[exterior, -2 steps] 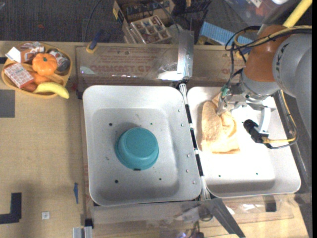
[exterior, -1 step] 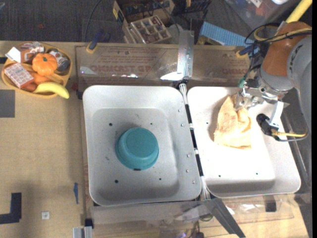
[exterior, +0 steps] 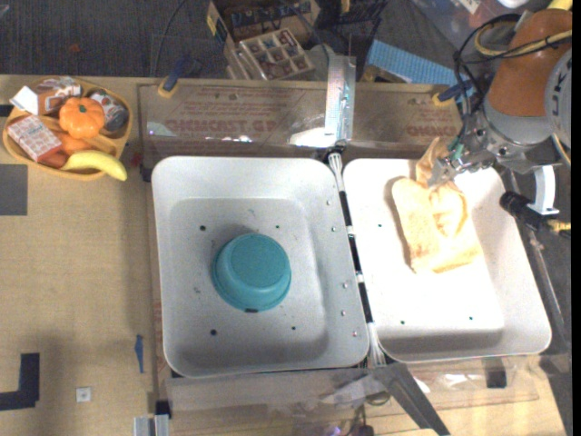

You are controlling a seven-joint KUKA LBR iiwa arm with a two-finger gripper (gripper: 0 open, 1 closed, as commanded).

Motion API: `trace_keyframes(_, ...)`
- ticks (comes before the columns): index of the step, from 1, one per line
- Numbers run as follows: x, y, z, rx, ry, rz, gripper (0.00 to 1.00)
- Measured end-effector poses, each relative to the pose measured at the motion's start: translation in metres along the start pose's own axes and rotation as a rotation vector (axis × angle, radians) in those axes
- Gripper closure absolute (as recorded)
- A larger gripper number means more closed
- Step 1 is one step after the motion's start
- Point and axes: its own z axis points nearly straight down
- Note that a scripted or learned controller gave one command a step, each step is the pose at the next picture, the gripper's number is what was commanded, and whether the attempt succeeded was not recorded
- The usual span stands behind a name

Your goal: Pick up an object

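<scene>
A pale yellow cloth (exterior: pixel 434 230) lies in the right bin (exterior: pixel 454 325), its top corner pulled up and bunched toward the bin's far edge. My gripper (exterior: pixel 445 165) sits at that raised corner, at the far right of the bin, and the fabric shows pinched between its fingers. The rest of the cloth drapes down and still rests on the bin floor. A teal bowl (exterior: pixel 252 272) sits upside down in the middle of the left bin (exterior: pixel 182 207), well away from the gripper.
A wooden bowl of toy fruit (exterior: pixel 65 131) with a banana and a pumpkin stands on the bench at the far left. Cardboard walls (exterior: pixel 236 116) rise behind both bins. Cables and the arm's body (exterior: pixel 526 80) hang over the right bin's far right corner.
</scene>
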Motion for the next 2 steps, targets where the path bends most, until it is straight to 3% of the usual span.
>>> trace_keyframes(1, 0.047, 0.014, -0.062, 0.0, 0.001, -0.096, 1.0)
trace_keyframes(2, 0.05, 0.014, -0.037, 0.003, 0.004, -0.235, 1.0)
